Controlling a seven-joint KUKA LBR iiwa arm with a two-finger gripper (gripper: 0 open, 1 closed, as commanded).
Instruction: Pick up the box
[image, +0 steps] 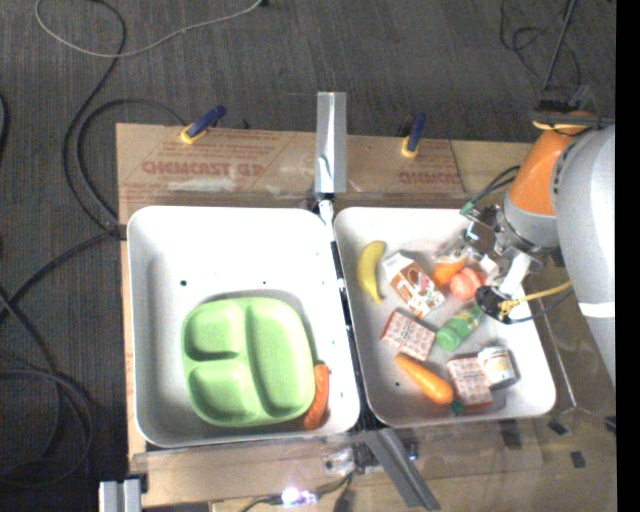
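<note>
Three boxes lie in the right bin (540, 395). A flat red-and-white box (408, 335) rests near the bin's middle. A small white and orange carton (412, 284) lies above it, and another red-and-white packet (468, 379) sits near the front edge. My gripper (482, 265) hangs low over the bin's upper right part, beside a pink-orange round fruit (463, 285) and a small carrot (447, 270). It is to the right of the carton and apart from all three boxes.
The right bin also holds a banana (371, 268), a green bottle (458, 330), a large carrot (424, 378) and a small can (498, 365). In the left bin (160, 250) lie a green divided tray (246, 358) and an orange sausage-shaped piece (319, 395).
</note>
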